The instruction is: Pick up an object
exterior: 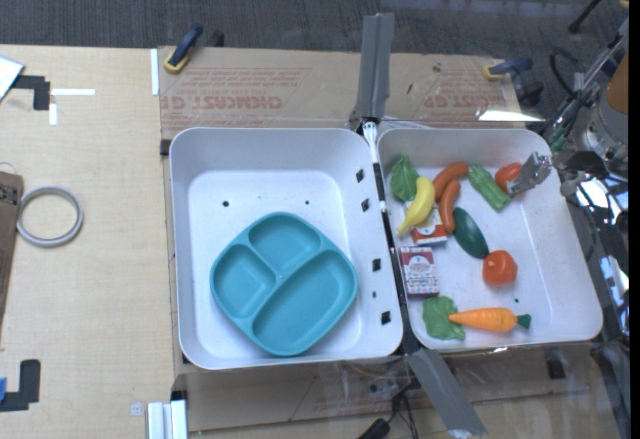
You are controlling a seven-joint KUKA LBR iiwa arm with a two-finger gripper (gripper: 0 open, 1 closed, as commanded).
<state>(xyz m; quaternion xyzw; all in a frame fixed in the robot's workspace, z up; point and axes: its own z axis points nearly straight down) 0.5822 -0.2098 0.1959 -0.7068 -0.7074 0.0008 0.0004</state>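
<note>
Currently gripper (530,174) at right bin (560,327) upper right edge, finger state can't tell, beside red tomato (507,172), teal plate (284,282) in left bin (250,152)

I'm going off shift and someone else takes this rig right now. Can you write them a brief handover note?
Tool: low at the right bin's far right corner, by a red toy piece; open or shut cannot be told, and nothing is seen held.
Right bin: banana, tomato, carrot, dark green vegetable, small carton, other toy foods.
Left bin: teal divided plate.
Done: no pick shown.
Left: grasp one object and lift it.
</note>
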